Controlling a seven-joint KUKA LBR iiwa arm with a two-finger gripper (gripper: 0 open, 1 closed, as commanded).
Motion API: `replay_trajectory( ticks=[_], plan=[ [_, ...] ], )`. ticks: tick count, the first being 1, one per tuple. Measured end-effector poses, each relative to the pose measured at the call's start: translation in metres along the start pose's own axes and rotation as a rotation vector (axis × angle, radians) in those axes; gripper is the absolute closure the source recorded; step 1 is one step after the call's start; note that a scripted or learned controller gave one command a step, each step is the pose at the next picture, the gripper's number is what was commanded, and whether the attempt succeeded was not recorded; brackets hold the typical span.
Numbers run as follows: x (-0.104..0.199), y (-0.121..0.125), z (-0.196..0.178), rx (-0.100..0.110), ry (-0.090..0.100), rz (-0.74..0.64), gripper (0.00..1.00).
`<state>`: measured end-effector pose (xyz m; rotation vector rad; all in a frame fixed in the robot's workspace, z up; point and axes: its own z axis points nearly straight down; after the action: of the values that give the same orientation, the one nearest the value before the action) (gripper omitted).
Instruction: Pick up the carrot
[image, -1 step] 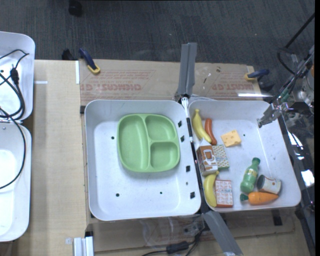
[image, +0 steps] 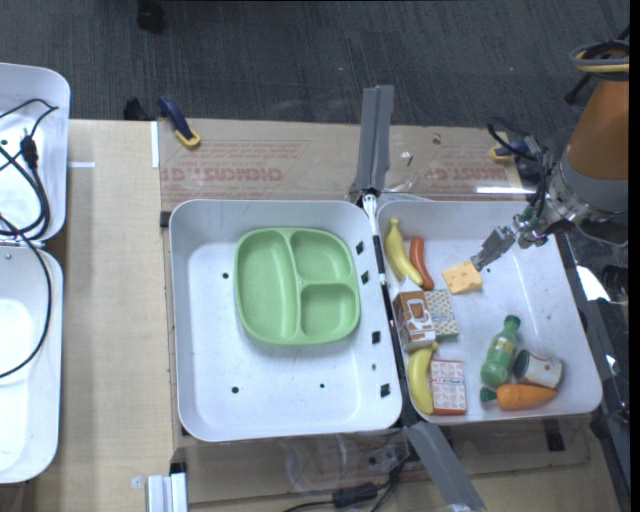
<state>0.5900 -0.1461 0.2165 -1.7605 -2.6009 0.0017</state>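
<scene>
The right-hand shallow white bin (image: 560, 300) serves as reference. The left white bin (image: 200, 330) adjoining it holds a pale green three-compartment plastic tray (image: 297, 285). The grey arm with orange band (image: 600, 140) stands over the reference bin's far right corner; its gripper (image: 497, 243) hangs above the bin's upper middle, near a yellow cheese wedge (image: 462, 277); finger state: cannot tell. The orange carrot (image: 524, 396) lies in the bin's near right corner, touching a green bottle (image: 498, 352).
</scene>
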Motion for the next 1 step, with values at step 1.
replay_trajectory(
  ticks=[1],
  plan=[
    [-0.0179, 0.0235, 0.1233, -0.002, -0.002, 0.03, 0.0]
  ],
)
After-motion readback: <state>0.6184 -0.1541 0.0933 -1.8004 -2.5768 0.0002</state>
